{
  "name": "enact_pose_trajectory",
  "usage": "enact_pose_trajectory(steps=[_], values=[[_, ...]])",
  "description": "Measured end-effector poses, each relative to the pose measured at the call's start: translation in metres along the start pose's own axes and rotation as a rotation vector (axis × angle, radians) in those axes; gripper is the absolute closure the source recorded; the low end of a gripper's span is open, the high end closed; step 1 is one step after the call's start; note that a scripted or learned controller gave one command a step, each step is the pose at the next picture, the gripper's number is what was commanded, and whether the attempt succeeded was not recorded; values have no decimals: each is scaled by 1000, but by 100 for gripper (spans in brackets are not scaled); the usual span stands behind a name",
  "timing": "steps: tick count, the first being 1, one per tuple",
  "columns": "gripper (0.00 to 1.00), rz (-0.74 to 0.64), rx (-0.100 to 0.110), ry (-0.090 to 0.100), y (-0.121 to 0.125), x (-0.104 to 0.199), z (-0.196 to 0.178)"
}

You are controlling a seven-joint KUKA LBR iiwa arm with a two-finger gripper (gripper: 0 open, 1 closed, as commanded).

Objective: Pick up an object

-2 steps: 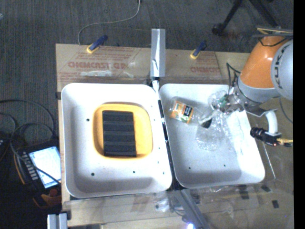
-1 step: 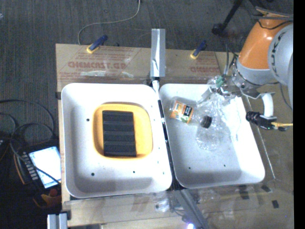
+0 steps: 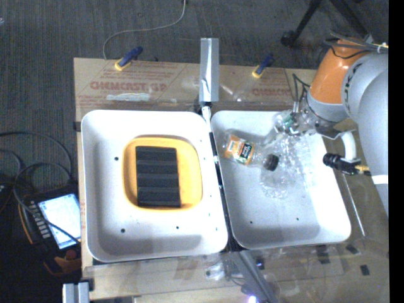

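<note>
In the right bin we see a clear plastic bottle lying on its side, its orange label toward the divider between the two bins and its dark cap pointing toward the bin's middle. Just beside the cap lies a patch of crumpled clear plastic whose outline we cannot make out well. Our hand sits near the bin's far right corner, below the orange band of the arm, and from this slant we cannot tell how it is set or whether anything is in it; nothing plainly sits in it. We judge the task to be at the approach step: no object is lifted, and the bottle rests on the bin floor. The bottle lies to the left of the hand and a little nearer the camera, near but apart from it, with the crumpled plastic nearly below the hand. The next move, as we read it, calls for settling on one target, lining up across the bottle's narrow body, and coming down without pushing it, since a round bottle may roll. In the left bin a yellow tray holds a black ridged block, well apart from the hand.
</note>
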State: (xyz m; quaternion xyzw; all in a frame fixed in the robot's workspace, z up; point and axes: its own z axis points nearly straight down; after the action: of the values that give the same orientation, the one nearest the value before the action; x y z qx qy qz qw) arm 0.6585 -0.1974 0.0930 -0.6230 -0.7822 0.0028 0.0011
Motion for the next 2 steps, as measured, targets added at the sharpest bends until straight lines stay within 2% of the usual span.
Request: enact_pose_trajectory(steps=[1,2], values=[[0,-19,-6,8,-52,-9,-3],[100,-20,-8,10,-51,-8,-12]])
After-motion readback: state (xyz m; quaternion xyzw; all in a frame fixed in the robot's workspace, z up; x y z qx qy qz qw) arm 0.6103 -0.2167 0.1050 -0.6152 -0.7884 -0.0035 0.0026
